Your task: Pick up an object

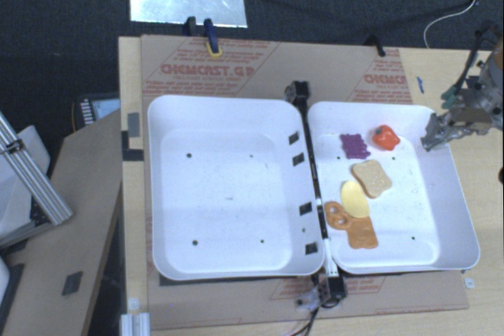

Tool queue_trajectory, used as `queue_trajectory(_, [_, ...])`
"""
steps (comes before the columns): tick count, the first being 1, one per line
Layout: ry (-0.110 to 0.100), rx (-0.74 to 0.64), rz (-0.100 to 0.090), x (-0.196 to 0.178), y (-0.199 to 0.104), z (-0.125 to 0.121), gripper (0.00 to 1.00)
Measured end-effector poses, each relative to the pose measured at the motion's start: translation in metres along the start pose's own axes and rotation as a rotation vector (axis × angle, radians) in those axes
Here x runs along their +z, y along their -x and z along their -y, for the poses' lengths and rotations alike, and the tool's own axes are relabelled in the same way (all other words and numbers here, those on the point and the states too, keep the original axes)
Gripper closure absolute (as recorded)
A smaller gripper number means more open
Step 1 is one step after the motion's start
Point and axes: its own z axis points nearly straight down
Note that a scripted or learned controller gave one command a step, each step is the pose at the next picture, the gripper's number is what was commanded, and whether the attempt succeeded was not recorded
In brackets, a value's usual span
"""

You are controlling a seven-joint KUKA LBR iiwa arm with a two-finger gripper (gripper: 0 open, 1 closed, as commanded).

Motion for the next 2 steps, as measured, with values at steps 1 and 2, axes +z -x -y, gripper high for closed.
queue_trajectory(1, [0.036, -0.013, 0.002, -0.180, -0.031, -0.001, 1.00])
queue_trajectory(2, [0.009, -0.019, -0.003, -0.096, -0.118, 0.022, 1.00])
